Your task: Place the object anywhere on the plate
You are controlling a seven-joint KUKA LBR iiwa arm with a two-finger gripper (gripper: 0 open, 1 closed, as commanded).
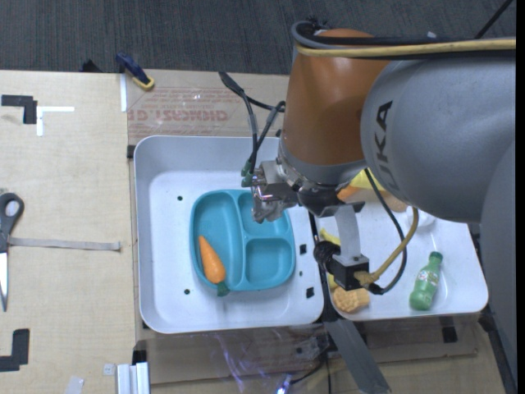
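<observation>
A toy orange carrot (212,260) already lies in the long left compartment of a teal plastic divided plate (261,261), which sits in the left shallow white bin (156,245). Judged from that, the placing looks done, and what remains is for the arm to clear away. The metal two-finger gripper (264,206) hangs above the plate's upper edge; from this slanted view I cannot tell how wide it stands or whether it grips anything.

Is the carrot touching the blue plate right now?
Touching. The camera view shows the carrot lying in the left compartment of the blue plate, its green end over the plate's near rim.
</observation>
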